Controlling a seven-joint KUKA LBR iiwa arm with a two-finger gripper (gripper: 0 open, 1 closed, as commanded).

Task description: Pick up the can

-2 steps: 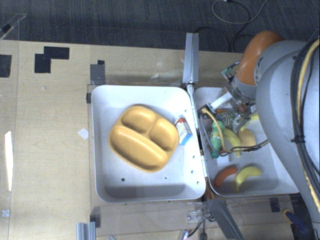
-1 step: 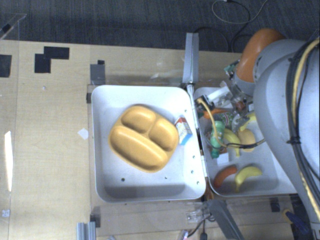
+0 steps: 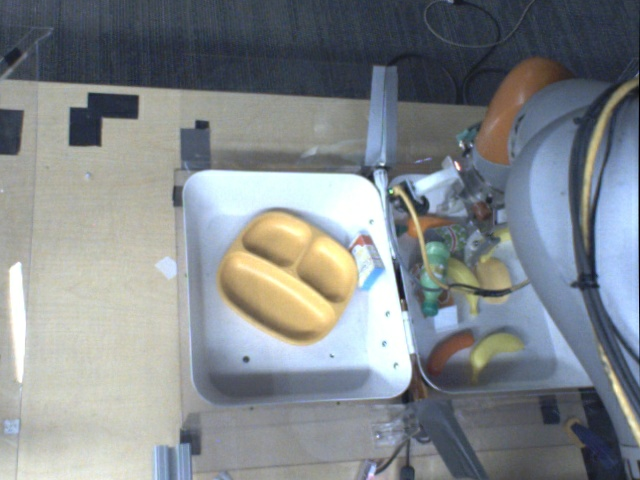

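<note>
Right bin (image 3: 540, 373), gripper (image 3: 470, 203) above clutter.

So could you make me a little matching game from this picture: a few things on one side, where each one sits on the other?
Things:
1. yellow loaf-shaped toy
2. banana
3. small carton
4. orange band

Places:
A. near front of right bin
B. on the arm, above the right bin
C. middle of left bin
D. left bin, against its right wall

Pairs: 1-C, 2-A, 3-D, 4-B
</note>
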